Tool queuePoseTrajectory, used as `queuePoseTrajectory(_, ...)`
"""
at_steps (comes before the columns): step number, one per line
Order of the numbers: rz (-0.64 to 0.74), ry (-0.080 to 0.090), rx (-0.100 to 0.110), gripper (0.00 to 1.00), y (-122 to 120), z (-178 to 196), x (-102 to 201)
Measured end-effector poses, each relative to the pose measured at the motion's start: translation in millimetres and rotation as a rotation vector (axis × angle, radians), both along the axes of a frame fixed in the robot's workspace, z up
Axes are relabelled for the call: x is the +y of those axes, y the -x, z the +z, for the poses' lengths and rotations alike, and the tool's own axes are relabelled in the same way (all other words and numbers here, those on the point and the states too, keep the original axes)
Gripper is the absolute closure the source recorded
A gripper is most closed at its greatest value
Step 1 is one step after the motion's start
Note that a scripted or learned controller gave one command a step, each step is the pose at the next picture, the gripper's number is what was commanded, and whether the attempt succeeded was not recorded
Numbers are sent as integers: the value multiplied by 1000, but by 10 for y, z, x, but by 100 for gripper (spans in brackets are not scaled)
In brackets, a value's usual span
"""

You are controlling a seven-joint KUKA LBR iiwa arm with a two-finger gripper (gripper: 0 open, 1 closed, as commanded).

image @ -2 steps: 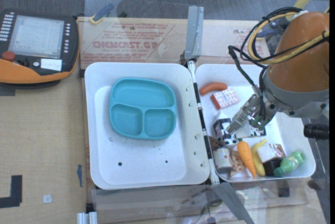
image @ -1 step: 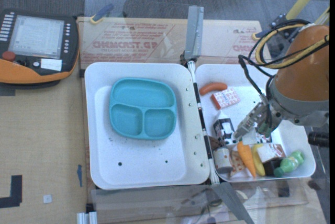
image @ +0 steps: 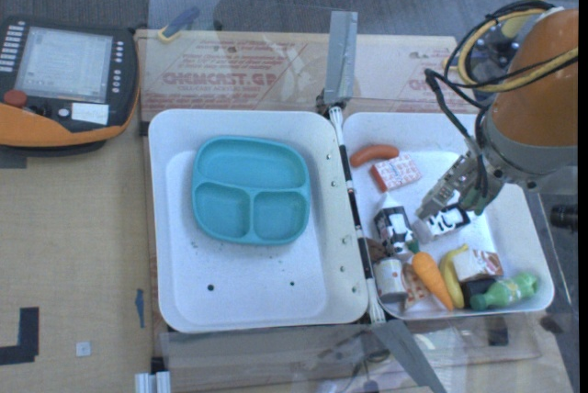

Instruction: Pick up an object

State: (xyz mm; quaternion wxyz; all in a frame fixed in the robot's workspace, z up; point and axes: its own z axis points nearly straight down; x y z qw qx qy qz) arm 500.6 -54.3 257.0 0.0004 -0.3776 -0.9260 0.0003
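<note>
The right bin (image: 533, 226) holds several small items. A red sausage (image: 374, 153) and a red-and-white packet (image: 397, 171) lie at its back. A white bottle with a black label (image: 393, 226) sits by the left wall. Along the front are a carrot (image: 430, 279), a banana (image: 452, 276), a small carton (image: 478, 264) and a green toy (image: 510, 290). My gripper (image: 455, 198) hangs low over the middle of this bin, just above a black-and-white object (image: 452, 219). I cannot make out whether it touches that object.
The left bin (image: 175, 272) bears a teal divided plate (image: 250, 191). A teach pendant (image: 64, 84) lies on the bench at far left. A cardboard sheet (image: 239, 70) runs behind the bins. Cables (image: 459, 70) loop off the arm above the right bin.
</note>
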Motion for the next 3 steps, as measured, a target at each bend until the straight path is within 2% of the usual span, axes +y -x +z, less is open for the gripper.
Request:
queuePoseTrajectory(1,1,0,0,100,-22,82,-2)
queuePoseTrajectory(2,1,0,1,0,-22,81,-2)
queuePoseTrajectory(3,257,-2,3,0,-93,-1151,-433)
